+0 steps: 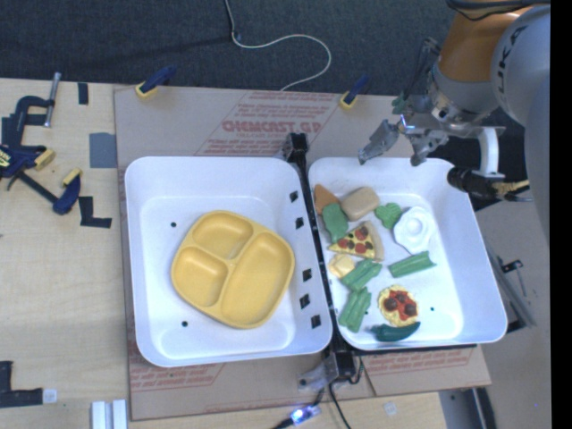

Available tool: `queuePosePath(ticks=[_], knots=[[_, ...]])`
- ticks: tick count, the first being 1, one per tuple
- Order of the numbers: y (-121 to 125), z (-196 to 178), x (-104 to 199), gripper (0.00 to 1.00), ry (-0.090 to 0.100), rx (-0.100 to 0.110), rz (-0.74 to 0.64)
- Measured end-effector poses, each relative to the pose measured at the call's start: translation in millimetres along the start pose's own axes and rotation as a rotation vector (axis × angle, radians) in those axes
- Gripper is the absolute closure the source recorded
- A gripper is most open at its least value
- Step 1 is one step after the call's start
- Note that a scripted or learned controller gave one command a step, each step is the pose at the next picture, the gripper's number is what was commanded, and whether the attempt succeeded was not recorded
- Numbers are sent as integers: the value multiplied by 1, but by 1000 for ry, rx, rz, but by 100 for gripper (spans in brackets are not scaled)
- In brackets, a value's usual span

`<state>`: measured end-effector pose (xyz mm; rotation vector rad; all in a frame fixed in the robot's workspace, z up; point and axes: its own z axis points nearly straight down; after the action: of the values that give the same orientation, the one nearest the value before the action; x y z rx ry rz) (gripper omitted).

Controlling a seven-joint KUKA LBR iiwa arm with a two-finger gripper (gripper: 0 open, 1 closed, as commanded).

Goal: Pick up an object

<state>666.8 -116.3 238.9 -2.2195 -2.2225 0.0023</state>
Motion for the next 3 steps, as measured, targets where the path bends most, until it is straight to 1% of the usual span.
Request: queuePosePath(ticks=[1,2,3], knots=[[0,49,-8,0,-1,4,0],[9,98,-5,0,-1,3,-2],[9,151,-4,0,-2,3,-2]])
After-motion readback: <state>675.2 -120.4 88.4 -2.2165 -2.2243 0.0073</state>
